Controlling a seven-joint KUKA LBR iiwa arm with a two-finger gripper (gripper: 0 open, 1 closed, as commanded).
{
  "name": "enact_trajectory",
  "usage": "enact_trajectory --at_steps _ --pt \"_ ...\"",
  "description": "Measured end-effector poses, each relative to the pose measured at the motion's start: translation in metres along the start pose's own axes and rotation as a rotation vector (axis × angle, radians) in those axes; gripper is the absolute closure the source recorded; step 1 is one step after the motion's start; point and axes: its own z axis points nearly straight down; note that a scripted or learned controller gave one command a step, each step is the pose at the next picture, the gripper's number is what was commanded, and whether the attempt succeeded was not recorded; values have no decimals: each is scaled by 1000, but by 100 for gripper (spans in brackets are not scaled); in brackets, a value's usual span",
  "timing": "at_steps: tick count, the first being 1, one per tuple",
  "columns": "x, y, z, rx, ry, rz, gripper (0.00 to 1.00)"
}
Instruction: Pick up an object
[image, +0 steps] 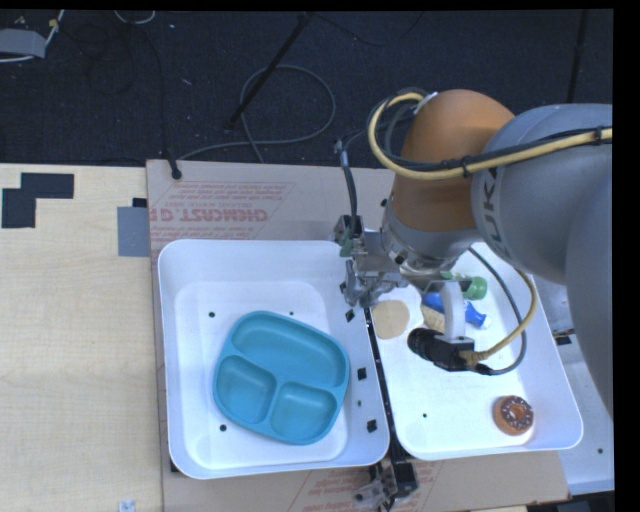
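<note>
My gripper (362, 285) hangs over the dividing rim between the two bins, at the upper left corner of the right bin (560, 440). Just below and to its right lies a round tan disc (390, 319). Further right sit a blue piece (476, 316), a green piece (476, 289) and a small tan piece (433, 319), partly hidden by the wrist. A chocolate-glazed donut (515, 414) lies at the right bin's lower right. Nothing shows between the gripper's parts.
A blue divided plate (280, 376) lies in the left bin (190, 300), tilted toward the lower right. The grey and orange arm covers the upper right bin. Cardboard lies under both bins, with a wooden bench top to the left.
</note>
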Motion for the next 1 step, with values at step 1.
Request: enact_trajectory --at_steps 1 --pt "50 -12 19 0 -1 0 100"
